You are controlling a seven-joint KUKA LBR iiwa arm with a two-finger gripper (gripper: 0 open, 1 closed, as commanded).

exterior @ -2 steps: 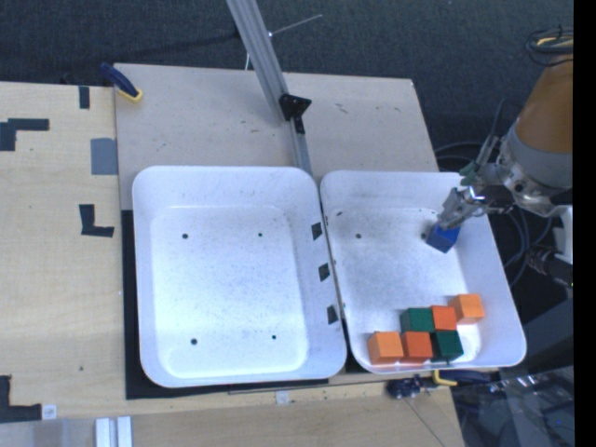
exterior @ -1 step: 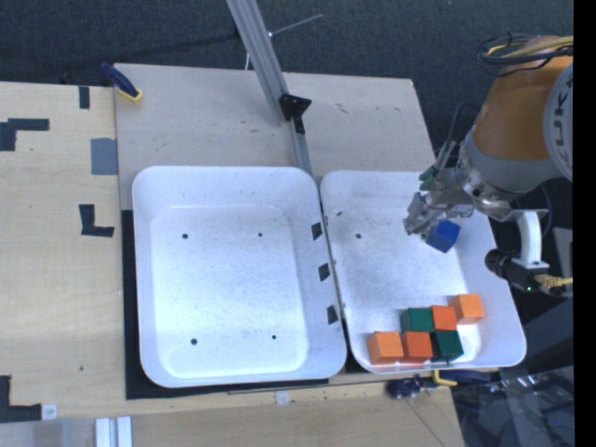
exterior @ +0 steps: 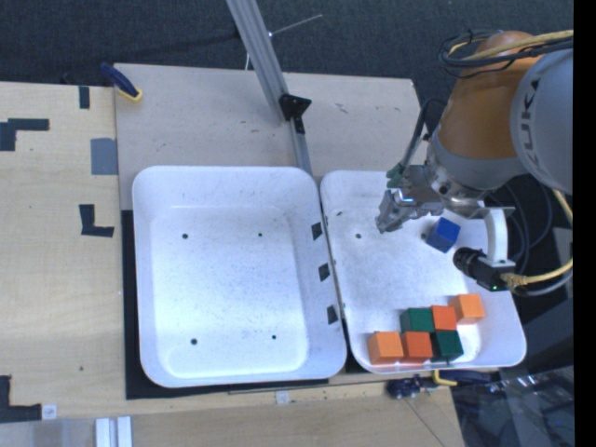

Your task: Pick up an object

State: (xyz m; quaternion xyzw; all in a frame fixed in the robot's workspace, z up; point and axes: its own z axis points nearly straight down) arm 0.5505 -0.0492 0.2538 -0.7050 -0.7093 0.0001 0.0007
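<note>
My gripper (exterior: 395,212) hangs over the upper part of the right bin (exterior: 365,268), below the grey arm with its orange band. A blue block (exterior: 443,234) lies just to the gripper's right, close to it but apart from its tip. Along the bin's near edge sits a cluster of blocks: an orange block (exterior: 385,345) at the left, another orange block (exterior: 418,344), a green block (exterior: 418,319), a second green block (exterior: 449,343) and an orange block (exterior: 470,306) at the right.
The left bin (exterior: 149,250) stands beside the right one, sharing a raised rim. A slanted metal pole (exterior: 261,45) rises from the bench behind the bins. Cables and a black fitting (exterior: 480,268) hang at the arm's right side.
</note>
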